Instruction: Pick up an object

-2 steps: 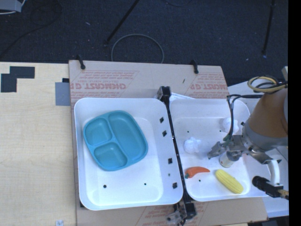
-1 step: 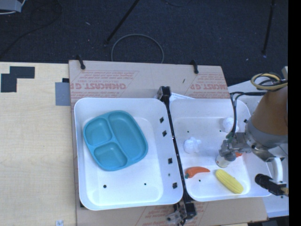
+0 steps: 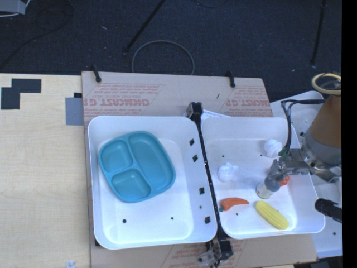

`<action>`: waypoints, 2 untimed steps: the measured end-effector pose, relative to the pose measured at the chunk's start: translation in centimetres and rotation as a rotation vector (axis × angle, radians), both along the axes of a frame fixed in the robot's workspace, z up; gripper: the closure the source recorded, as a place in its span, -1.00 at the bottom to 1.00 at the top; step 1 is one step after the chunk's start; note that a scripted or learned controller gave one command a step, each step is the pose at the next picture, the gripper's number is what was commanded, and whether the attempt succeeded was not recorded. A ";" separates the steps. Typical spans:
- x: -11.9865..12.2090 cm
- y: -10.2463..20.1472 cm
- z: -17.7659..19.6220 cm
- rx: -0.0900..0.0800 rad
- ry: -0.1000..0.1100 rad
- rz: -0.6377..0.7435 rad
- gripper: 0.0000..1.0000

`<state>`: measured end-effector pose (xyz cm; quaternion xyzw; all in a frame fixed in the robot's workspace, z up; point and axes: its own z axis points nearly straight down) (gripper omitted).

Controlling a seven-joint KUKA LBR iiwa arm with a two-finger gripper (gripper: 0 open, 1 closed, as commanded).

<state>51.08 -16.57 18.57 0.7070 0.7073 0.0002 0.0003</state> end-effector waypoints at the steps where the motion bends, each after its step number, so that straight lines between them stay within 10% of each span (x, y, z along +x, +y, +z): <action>1: 0.0 -0.1 1.8 0.000 0.001 0.000 1.00; 2: 0.5 4.2 1.8 0.003 0.004 0.003 1.00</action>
